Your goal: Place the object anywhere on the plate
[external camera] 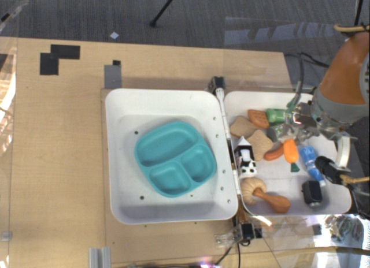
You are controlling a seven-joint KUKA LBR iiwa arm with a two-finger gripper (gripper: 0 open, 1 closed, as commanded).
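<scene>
While the arm is being reached in from the right, the nearer edge of the right bin is being occupied by a brown mushroom-like toy and a small black object. Just beyond them, a black-and-white cow figure is being kept against the bin's left wall, and a blue bottle-like toy is being shown lying near the right side. An orange carrot-like toy and a reddish sausage-like piece are being seen touching near the bin's middle, beside tan bread-like pieces. Farther back, a green toy and an orange piece are being seen side by side. The gripper is being held low over the middle of this bin, just above the carrot; whether its fingers are spread or closed cannot be told. The teal plate, with three compartments, is being shown in the left bin, well apart from the toys.
</scene>
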